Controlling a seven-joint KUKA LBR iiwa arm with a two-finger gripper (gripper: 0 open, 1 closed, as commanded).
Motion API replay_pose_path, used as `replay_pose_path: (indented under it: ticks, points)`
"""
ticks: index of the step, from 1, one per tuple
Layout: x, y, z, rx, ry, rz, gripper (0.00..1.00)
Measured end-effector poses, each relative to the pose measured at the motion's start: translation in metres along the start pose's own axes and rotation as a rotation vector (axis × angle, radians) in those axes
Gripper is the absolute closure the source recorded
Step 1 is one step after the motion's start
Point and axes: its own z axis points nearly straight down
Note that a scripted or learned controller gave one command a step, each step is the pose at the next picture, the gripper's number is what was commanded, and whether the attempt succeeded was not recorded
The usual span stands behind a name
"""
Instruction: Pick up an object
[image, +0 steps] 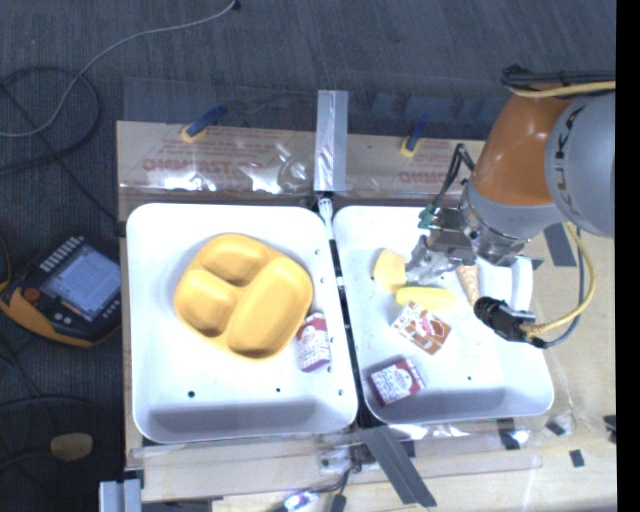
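My gripper (425, 268) hangs low over the upper middle of the right bin (520, 395), reaching in from the right. Directly under and beside its tip lie a pale yellow rounded piece (388, 267) and a yellow bar (424, 297). Below these sits a small white and red packet (421, 329), and a dark red packet (396, 380) lies nearer the front. In the left bin (160, 400) rests a big yellow lumpy object (242, 293), with a small red and white packet (314, 342) at its right side.
A metal strip (331, 140) and a clear plastic sheet run along the back of the bins. A handheld pendant (68, 290) lies on the floor at the left. Black and yellow cables (545, 325) loop off the wrist over the right bin.
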Motion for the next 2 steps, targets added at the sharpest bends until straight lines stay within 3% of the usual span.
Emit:
replay_pose_path:
  ticks: [1, 2]
  points:
    - [0.051, 0.017, -0.025, -0.003, -0.003, 0.062, 1.0]
    - [-0.032, -0.039, -0.034, -0.003, -0.005, -0.185, 1.0]
